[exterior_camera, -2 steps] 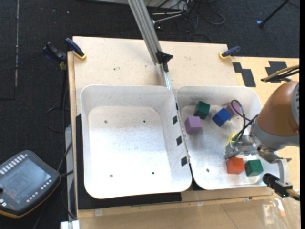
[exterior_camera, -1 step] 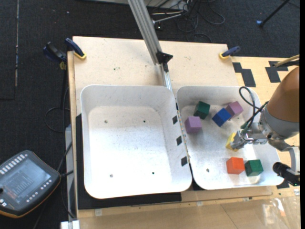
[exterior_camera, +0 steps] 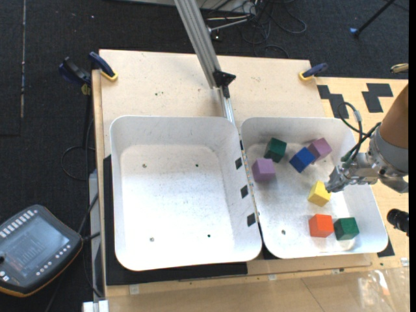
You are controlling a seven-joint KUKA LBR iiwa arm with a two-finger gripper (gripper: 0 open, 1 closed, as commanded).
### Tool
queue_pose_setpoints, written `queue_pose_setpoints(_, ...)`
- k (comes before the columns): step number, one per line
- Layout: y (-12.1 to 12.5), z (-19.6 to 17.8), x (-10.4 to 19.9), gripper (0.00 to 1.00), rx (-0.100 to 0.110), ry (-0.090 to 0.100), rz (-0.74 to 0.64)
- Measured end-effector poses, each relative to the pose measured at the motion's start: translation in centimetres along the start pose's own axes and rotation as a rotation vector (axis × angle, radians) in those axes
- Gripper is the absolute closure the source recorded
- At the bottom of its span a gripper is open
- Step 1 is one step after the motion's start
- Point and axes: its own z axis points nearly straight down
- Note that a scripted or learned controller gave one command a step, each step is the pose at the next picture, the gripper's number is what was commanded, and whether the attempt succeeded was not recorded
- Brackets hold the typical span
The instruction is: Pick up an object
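1. Seven cubes lie in the right bin [exterior_camera: 364, 236]; the left bin [exterior_camera: 130, 174] holds none.
2. Gripper [exterior_camera: 333, 184] hangs just beside the yellow cube [exterior_camera: 318, 193], at its upper right.
3. Finger state: cannot be told at this resolution.
4. Step in hand, as judged: approach to grasp, nothing lifted.
5. Next move calls for centring over the yellow cube, clear of the orange cube [exterior_camera: 320, 225].

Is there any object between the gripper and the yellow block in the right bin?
Nothing visible. The gripper is right beside the yellow block, at its upper right. The orange block lies below it, off that path.
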Motion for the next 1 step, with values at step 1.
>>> queue_pose_setpoints(1, 1.76, -0.27, 5.99, 1.0, 0.005, 0.004, -0.006)
